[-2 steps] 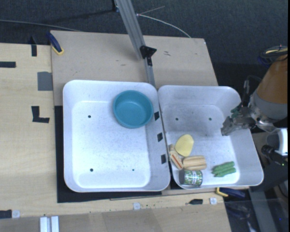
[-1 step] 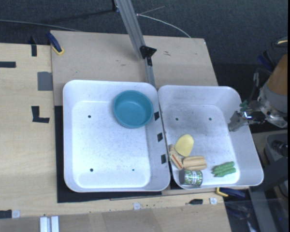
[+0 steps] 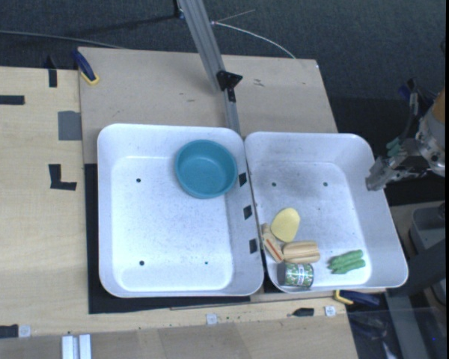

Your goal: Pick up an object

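We saw the grey two-finger gripper [image 3: 379, 176] beside the right shallow white bin [image 3: 359, 149]; its jaws' state was unclear.

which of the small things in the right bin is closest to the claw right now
The green bean-like piece, lying nearest the bin's right wall, below the claw. The others cluster farther left.

Arm: enters at the right edge of the camera view, wrist partly cut off by the frame. Gripper [image 3: 379, 176]: hangs just off the right rim of the right bin [image 3: 374, 200], outside its wall, about level with the bin's upper half. Tip angled down-left toward the rim. Nothing visible between its tips.
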Robot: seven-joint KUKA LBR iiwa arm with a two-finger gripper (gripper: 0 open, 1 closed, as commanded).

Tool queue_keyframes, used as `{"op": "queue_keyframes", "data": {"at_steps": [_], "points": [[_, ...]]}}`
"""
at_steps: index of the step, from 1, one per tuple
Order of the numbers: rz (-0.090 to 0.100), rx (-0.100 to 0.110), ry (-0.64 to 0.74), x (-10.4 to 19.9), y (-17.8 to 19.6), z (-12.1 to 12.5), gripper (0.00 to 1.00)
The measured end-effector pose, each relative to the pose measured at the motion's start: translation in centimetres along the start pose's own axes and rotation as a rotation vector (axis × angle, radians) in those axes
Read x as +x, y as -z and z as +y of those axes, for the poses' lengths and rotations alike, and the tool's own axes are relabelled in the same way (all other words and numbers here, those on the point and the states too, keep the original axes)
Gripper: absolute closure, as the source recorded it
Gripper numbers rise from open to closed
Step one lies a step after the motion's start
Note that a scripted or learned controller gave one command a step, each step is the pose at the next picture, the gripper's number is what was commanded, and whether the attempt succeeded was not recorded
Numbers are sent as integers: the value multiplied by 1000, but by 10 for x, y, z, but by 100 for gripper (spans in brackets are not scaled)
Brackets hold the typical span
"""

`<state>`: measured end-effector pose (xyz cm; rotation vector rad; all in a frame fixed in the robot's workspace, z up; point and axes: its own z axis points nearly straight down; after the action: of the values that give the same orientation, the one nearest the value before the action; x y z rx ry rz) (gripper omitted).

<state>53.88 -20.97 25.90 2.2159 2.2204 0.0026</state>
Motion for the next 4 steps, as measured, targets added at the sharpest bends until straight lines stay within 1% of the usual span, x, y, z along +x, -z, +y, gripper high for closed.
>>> {"op": "queue_keyframes", "data": {"at_steps": [1, 2, 3, 4], "points": [[2, 6, 4, 55, -14, 18, 100], [3, 7, 4, 110, -27, 34, 100], [4, 5, 6, 166, -20, 55, 100], [3, 6, 5, 218, -34, 75, 100]]}}
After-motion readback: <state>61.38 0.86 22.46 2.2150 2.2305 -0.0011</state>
